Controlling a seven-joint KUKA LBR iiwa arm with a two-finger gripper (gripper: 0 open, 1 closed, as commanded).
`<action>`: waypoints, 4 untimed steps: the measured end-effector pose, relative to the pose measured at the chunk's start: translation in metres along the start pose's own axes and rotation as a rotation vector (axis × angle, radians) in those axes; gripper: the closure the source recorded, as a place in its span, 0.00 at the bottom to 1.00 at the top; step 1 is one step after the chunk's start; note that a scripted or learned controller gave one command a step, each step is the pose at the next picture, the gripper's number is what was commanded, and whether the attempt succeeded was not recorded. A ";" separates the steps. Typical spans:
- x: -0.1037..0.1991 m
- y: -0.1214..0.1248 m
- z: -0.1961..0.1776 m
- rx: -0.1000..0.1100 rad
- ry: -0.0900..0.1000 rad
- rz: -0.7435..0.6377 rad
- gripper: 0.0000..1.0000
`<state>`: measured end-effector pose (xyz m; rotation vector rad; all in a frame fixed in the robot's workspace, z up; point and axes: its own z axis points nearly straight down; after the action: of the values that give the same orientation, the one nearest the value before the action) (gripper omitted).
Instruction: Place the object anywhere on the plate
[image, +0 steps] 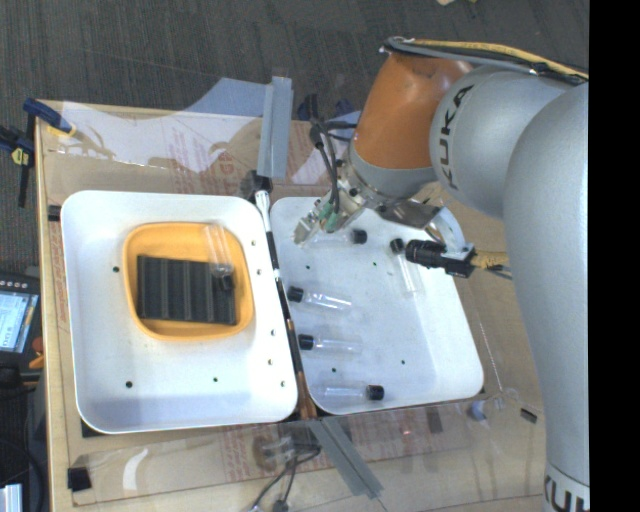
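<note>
Two white bins sit side by side on the worktop (150, 150). Left bin (90, 330) holds the orange plate (145, 250) with a clear tube (217, 250) on it. Right bin (450, 350) holds more tubes (322, 298). Over its far side hangs the claw (325, 218); I cannot tell its grip.
</note>
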<state>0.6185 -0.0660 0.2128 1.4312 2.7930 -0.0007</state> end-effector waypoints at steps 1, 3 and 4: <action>0.009 0.024 -0.047 0.001 0.003 -0.132 1.00; 0.008 0.025 -0.067 -0.001 0.003 -0.135 1.00; 0.008 0.026 -0.077 -0.002 0.005 -0.135 1.00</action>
<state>0.6348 -0.0442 0.2901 1.2407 2.8863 0.0051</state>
